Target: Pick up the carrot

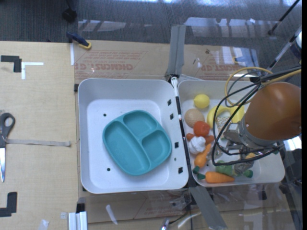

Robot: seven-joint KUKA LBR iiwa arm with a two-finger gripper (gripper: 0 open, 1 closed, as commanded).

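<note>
Carrot, orange, lying flat along the right bin's near edge beside green vegetables; hand above, finger state indeterminable; advised: descend squarely across its width, avoiding neighbours.

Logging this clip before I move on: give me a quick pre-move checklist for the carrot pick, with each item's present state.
1. Carrot in sight, lying near the front wall of the right bin: ok.
2. Carrot free of the hand: ok, it lies apart.
3. Hand open or shut: cannot tell, the arm's orange band hides it.
4. Room around the carrot: not ok, a green piece and a smaller orange piece crowd it.
5. Teal plate in the left bin, out of the way: ok.
</note>
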